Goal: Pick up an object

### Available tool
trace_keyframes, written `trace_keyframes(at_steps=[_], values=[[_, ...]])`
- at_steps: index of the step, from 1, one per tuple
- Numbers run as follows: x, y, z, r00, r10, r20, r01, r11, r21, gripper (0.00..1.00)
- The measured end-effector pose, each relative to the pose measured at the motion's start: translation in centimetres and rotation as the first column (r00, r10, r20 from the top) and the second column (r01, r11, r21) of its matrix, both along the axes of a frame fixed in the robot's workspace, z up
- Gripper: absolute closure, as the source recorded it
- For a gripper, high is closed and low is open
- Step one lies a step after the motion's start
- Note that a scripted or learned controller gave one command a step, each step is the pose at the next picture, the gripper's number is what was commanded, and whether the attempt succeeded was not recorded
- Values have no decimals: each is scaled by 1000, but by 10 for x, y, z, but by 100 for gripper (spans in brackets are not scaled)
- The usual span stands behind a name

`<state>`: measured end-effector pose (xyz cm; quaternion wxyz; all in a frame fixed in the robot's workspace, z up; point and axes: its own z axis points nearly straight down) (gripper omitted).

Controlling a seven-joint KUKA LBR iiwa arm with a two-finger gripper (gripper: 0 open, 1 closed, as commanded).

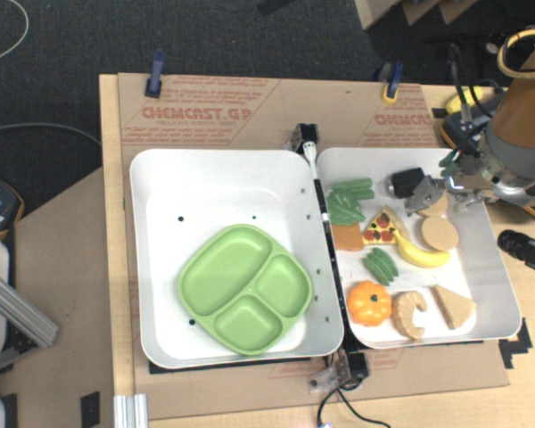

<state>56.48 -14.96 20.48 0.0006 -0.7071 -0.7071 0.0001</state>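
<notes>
My gripper (444,201) hangs over the back of the right bin (508,315), reaching in from the right on the grey arm (517,136). It is open, with one grey finger (421,200) on the left and the other on the right, and nothing between them. Just in front of and below it lie a round tan cracker (439,234) and a yellow banana (421,255). To the left are a pizza slice (381,228), a toast piece (347,236) and green beans (348,200).
The right bin also has a green pickle (381,265), an orange pumpkin (370,302), a curled pastry (410,313) and a bread wedge (454,307). A green divided plate (245,288) lies in the left bin (160,185). Clamps and cables sit behind the bins.
</notes>
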Motion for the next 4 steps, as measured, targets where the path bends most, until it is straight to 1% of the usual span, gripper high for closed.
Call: trace_keyframes(at_steps=[1,2,3,4], values=[[-27,53,-111,1000,0,4,0,1000,-2,0],[-27,54,-100,1000,-2,8,2,1000,-2,100],[-86,105,42,1000,5,10,-5,1000,1,100],[-85,193,39,1000,10,3,-10,1000,2,100]])
